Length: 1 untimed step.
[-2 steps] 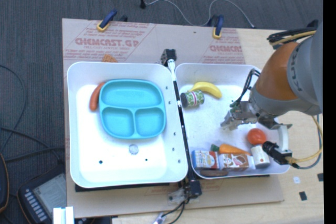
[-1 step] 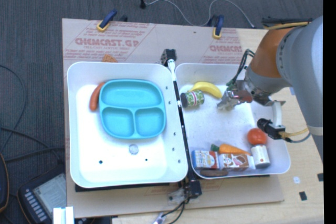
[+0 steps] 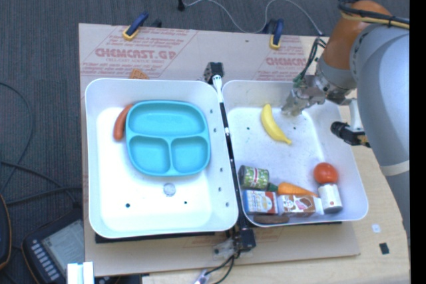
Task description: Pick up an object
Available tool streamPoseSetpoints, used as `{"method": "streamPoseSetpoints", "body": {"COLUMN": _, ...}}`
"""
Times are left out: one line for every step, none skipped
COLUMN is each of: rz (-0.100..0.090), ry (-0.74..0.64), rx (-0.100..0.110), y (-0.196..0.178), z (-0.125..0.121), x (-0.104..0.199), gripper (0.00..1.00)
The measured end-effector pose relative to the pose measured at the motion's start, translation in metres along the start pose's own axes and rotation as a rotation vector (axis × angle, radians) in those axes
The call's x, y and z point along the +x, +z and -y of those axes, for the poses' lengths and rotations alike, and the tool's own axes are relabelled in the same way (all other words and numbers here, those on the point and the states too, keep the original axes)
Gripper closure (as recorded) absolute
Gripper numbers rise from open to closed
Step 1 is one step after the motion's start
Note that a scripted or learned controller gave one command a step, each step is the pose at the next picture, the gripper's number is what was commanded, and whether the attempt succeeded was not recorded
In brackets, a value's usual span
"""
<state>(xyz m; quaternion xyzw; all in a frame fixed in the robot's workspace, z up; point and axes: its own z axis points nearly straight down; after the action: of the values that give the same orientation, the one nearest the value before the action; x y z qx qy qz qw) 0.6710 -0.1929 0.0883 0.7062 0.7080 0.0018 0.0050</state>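
Note:
My gripper [image 3: 295, 105] hangs over the back of the right bin [image 3: 336, 143], just right of a yellow banana [image 3: 273, 125] that lies on the bin floor. Nothing shows between its tips. Along the bin's front lie a green can [image 3: 255, 177], a carrot [image 3: 295, 189], a printed carton [image 3: 279, 203], a red tomato [image 3: 325, 173] and a small white can [image 3: 331, 199]. In the left bin [image 3: 106, 203] sits a blue divided plate [image 3: 168, 138] with an orange-red sausage [image 3: 120, 122] at its left side.
A black divider bar [image 3: 223, 118] runs between the bins. The bins rest on a cardboard sheet [image 3: 160, 53] held by blue-yellow clamps [image 3: 136, 25]. The grey arm [image 3: 379, 90] fills the right side above the right bin's edge. Cables trail at the back.

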Motion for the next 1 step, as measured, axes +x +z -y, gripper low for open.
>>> {"method": "streamPoseSetpoints", "body": {"rz": -0.005, "ry": -0.001, "rx": 0.006, "y": 0.001, "z": 0.0007, "x": 0.0017, "gripper": 0.0}}
